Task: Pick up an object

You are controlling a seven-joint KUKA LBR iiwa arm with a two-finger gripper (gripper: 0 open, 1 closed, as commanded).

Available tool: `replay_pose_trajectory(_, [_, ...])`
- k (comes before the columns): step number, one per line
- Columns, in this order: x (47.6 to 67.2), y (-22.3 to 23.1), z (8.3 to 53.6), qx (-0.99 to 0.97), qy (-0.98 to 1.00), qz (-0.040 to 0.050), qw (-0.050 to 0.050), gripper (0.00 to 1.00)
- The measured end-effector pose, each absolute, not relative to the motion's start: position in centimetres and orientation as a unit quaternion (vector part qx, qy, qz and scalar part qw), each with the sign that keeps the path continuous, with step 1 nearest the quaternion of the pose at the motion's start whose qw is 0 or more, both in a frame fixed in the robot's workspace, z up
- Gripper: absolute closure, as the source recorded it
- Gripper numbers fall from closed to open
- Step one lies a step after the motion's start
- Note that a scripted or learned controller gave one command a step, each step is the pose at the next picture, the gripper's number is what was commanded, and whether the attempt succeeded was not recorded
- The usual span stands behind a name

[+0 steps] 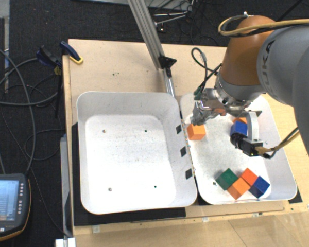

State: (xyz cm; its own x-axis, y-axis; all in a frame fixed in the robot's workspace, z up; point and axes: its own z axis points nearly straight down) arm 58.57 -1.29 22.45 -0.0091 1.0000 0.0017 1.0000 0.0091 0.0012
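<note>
A pale wooden bench (123, 68) is bearing two shallow white plastic bins; in the right bin (278, 153) the gripper (199, 118) is hanging directly over a small orange cube (196, 131). Whether it is grasping it, I cannot tell. Probably light and rigid; opposite flat faces are suiting a pinch.

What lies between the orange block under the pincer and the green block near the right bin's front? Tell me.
In the camera view, only bare white floor of the right bin lies between the orange block and the green block.
</note>
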Motion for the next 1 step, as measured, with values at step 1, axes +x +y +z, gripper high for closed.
replay_pose_trajectory(1, [60.06, 3.45, 23.69, -0.704, -0.710, -0.0017, -0.001, 1.00])
